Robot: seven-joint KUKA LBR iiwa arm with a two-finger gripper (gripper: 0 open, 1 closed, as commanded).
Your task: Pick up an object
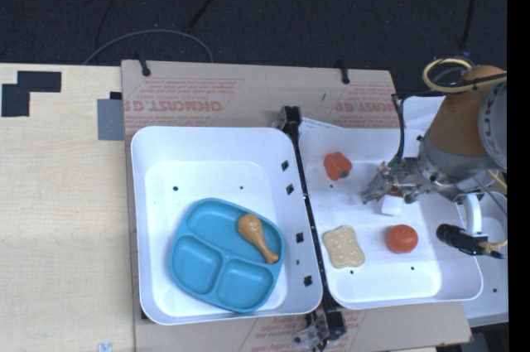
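Nearest you, a beige cracker (pixel 343 247) and red tomato (pixel 402 238) are lying just below your gripper (pixel 387 191), whose opening you cannot tell, hovering in the right bin (pixel 464 288).

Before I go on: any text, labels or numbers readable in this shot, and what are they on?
Red print on the cardboard sheet behind the bins, left part: upside down and too blurred to quote with confidence.
Red print on the same sheet, right part, near the clip: upside down, also too blurred to read.
Faint red print on the cardboard at the front edge below the bins: too small to read.
No print on the blue tray or the toys.
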